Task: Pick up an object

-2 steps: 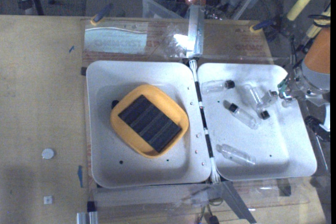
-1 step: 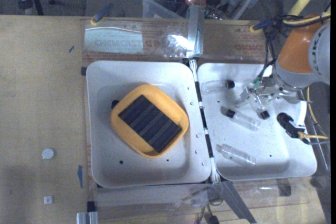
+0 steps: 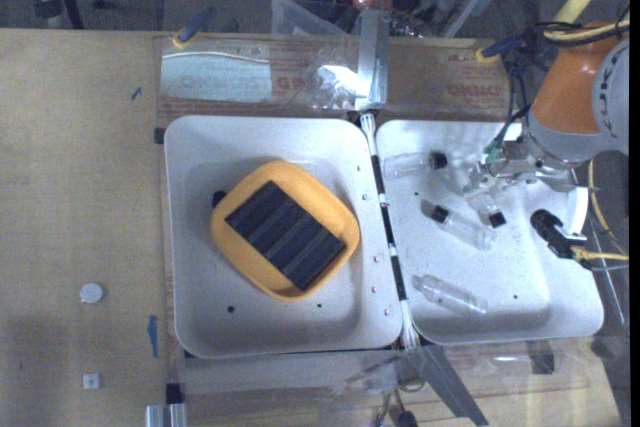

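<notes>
So the gripper (image 3: 497, 177) is sitting in the upper right of the right bin (image 3: 570, 315), and honestly I can't tell how it's set because there's too much clutter around it. Closest pickable things look like the clear vials: one vial (image 3: 452, 222) lies just lower left of it, long axis slanting down to the right, another vial (image 3: 450, 293) further down. The yellow pad (image 3: 283, 230) is way off in the left bin (image 3: 190, 315).

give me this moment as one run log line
arm: over right bin | gripper: low among clear vials, grasp unconfirmed | left bin: yellow pad with dark panel | pick: not yet shown
</notes>
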Controlling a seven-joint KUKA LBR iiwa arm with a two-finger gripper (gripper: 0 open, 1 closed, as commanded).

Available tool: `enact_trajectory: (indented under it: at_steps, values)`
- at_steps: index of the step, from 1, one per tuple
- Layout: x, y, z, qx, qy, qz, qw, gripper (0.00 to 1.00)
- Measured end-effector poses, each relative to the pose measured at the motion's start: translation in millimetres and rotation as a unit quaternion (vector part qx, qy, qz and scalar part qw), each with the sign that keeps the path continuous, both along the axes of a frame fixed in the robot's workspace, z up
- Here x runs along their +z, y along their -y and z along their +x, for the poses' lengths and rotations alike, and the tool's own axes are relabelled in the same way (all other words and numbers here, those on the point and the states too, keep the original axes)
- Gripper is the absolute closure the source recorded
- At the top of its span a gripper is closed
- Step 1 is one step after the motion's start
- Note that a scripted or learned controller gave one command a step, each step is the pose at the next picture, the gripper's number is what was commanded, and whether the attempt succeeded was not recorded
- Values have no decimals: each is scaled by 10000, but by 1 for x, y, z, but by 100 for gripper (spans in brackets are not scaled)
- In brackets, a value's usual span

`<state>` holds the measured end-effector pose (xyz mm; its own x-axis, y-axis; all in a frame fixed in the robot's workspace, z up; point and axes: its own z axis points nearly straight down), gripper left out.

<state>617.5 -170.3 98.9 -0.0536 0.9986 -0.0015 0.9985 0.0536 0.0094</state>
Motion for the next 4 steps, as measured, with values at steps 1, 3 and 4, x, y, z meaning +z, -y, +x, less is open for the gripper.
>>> enact_trajectory:
  at_steps: [1, 3, 4]
  values:
    - [99, -68, 31, -52, -37, -1, 10000, 100]
    - [137, -77, 46, -866, -9, -16, 9962, 100]
    - [86, -66, 41, -1624, -68, 12, 9867, 100]
